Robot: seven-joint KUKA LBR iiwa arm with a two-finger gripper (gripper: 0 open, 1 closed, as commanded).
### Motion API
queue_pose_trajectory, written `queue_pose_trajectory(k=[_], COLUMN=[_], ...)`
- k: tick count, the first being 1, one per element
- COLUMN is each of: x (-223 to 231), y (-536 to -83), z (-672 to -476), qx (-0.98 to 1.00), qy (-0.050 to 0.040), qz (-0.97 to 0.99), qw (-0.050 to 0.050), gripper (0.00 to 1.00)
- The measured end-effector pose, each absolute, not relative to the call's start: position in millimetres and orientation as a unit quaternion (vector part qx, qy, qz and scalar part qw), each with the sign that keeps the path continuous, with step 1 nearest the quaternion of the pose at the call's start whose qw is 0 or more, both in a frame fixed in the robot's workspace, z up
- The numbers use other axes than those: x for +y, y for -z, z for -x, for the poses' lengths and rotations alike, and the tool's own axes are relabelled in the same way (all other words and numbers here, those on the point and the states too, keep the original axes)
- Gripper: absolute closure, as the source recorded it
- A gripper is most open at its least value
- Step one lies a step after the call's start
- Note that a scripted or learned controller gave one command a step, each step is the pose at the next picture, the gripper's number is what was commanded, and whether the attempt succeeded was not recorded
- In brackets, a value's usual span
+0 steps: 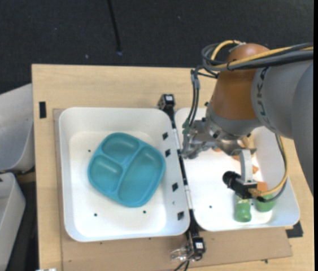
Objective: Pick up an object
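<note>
The gripper (195, 144) hangs low over the left edge of the shallow white plastic bin on the right (215, 210), close to the wall between the two bins. I cannot tell if it is spread or pressed together. A small green chunky thing (242, 211) lies in that same bin, well apart from the gripper, down and to its right. A blue plastic plate with three parts (126, 169) lies near the gripper's left, in the other shallow white plastic bin (74, 208).
</note>
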State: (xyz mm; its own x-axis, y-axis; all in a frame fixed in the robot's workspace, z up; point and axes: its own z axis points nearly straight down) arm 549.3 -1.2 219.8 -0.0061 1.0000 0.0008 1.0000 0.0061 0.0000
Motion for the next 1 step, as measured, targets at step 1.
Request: queue_pose_trajectory(k=[1], x=[45.0], y=[-231.1], z=[-534.4], qx=[-0.710], qy=[0.0005], qz=[0.705], qw=[0.001], gripper=[1.00])
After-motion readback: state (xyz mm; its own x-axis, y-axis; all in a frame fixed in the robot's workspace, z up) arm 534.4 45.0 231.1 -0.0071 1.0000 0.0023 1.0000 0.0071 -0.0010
